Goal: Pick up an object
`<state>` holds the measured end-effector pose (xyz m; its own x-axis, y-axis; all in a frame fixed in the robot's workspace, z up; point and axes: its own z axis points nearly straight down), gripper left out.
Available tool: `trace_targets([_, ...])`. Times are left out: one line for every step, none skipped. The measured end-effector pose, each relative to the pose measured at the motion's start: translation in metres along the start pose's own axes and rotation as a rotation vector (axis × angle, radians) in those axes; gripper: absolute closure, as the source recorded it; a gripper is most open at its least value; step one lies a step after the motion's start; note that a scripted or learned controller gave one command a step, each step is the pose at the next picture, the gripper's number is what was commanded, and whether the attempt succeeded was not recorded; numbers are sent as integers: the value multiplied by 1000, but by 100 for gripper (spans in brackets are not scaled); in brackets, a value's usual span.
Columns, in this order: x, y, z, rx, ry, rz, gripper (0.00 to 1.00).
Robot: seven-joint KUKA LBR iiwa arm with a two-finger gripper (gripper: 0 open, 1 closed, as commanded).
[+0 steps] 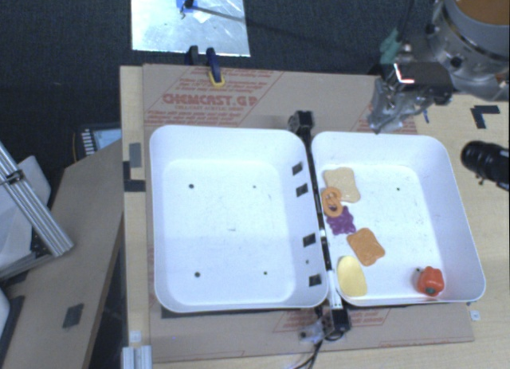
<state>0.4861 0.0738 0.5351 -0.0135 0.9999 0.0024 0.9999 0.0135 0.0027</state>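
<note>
Arm (478,17) is cut off by the top and right edges, with just the wrist end in frame. Gripper (390,114) is blurry and its detail is lost against the cardboard (239,96). The cardboard print is partly covered by the left bin (159,200) and right bin (456,200). Purple piece (344,222) sits partly under the orange ring (331,198) (shape unclear), and the ring also overlaps the tan slice (344,181). Red-orange item (430,280) is too small to identify. Foil sheet (159,9) is cut by the top edge, metal rail (32,208) by the left edge.
</note>
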Motion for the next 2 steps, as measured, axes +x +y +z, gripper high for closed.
trace_targets([100,1,1,1,1,-1,100])
trace_targets([151,2,1,1,0,4,100])
